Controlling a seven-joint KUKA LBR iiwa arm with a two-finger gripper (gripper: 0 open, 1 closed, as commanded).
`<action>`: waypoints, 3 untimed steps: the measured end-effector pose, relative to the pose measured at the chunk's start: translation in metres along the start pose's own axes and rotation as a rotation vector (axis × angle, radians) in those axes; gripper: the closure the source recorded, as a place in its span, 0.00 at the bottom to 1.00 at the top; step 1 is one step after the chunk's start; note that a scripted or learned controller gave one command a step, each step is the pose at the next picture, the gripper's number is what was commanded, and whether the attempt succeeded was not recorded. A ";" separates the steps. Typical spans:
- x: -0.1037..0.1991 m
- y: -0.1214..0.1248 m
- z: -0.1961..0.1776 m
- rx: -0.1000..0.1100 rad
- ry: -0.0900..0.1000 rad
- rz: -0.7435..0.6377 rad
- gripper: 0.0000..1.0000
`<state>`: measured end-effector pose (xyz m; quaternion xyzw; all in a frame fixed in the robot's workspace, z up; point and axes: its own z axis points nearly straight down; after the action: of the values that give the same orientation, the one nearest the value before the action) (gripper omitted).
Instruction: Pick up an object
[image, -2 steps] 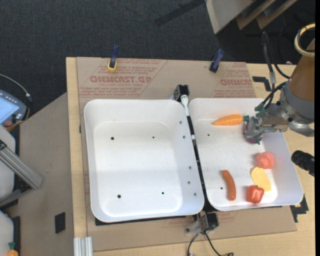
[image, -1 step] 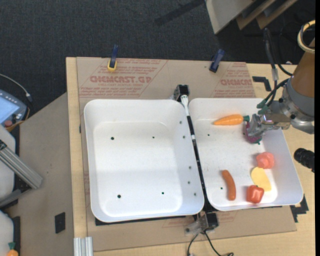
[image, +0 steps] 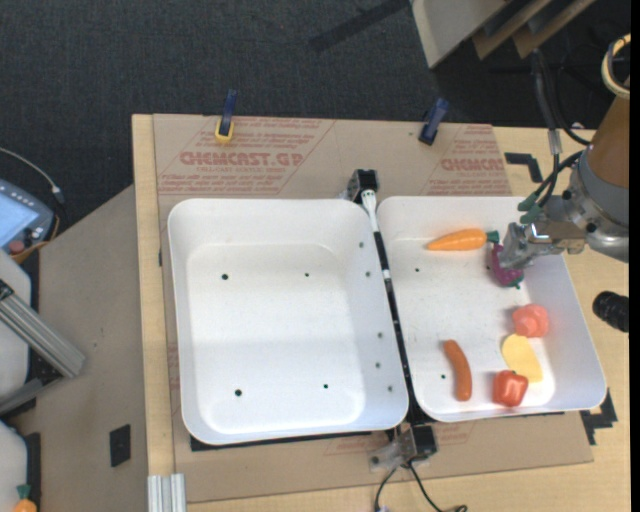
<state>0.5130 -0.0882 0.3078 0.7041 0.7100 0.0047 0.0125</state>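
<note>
Touching claw (image: 517, 252) | purple object (image: 503, 267) | right bin (image: 580, 330)

One camera looks down on the bench (image: 300, 150) from above, at a slant rather than straight overhead. It faces the two white bins, which lie side by side across the middle of the picture: the left bin (image: 200, 225) and the right bin (image: 585, 375). The far edge of the bench sits toward the top, the near edge toward the bottom. The camera stands back enough to take in both bins whole, the brown board under them, and dark floor (image: 120, 60) beyond. The arm (image: 600, 190) enters from the right edge, partly cut off by the frame.
</note>
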 end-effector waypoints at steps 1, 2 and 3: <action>0.000 0.001 -0.010 -0.003 -0.002 -0.001 1.00; 0.000 0.002 -0.020 -0.006 -0.003 -0.002 1.00; -0.001 0.003 -0.030 -0.008 -0.005 -0.002 1.00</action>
<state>0.5150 -0.0885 0.3383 0.7033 0.7107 0.0059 0.0174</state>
